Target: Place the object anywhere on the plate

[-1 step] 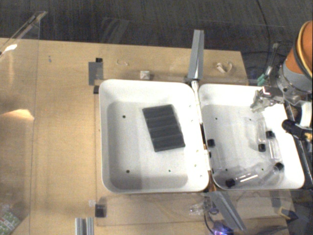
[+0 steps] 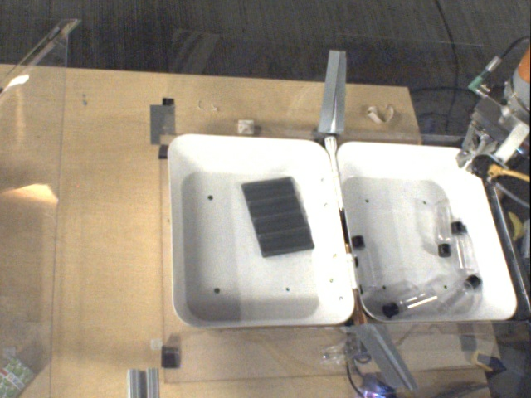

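wooden bench [image 2: 91,247], two white bins [image 2: 249,313], dark carpet [image 2: 207,15] behind.

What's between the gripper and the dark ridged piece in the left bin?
The right bin and the raised rims where the bins meet. The gripper sits at that bin's far right corner; the dark ridged piece lies flat in the left bin, nothing on it.

Two shallow white bins [image 2: 178,247] sit side by side on the wooden bench [image 2: 99,247]. A grey metal bar [image 2: 333,94] stands at the far edge between them.
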Tool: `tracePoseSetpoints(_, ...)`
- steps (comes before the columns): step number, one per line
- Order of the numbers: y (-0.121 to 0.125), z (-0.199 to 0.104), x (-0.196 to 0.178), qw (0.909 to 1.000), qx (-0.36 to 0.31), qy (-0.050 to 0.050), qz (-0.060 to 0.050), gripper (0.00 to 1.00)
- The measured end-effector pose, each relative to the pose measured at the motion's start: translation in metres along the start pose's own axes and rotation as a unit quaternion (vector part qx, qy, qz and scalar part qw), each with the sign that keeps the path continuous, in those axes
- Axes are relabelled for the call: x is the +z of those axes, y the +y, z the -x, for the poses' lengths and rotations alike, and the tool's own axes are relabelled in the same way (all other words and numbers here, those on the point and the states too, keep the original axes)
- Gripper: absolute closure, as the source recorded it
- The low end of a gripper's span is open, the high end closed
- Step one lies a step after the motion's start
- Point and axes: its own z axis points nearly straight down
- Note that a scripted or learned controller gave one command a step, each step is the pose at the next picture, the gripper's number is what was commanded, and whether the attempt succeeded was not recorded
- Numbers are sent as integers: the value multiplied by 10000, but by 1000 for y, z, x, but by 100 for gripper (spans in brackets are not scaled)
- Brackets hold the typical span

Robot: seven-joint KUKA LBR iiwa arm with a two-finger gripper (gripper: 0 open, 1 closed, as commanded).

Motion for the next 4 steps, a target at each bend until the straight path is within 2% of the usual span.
tracePoseSetpoints(1,8,-14,-85,9822,1877,-3,-3,100)
tracePoseSetpoints(2,36,-6,-84,9496,3134,-12,-11,100)
tracePoseSetpoints(3,-17,-72,-117,9528,3036,9,-10,100)
tracePoseSetpoints(4,-27,-96,-112,9488,3160,7,-13,100)
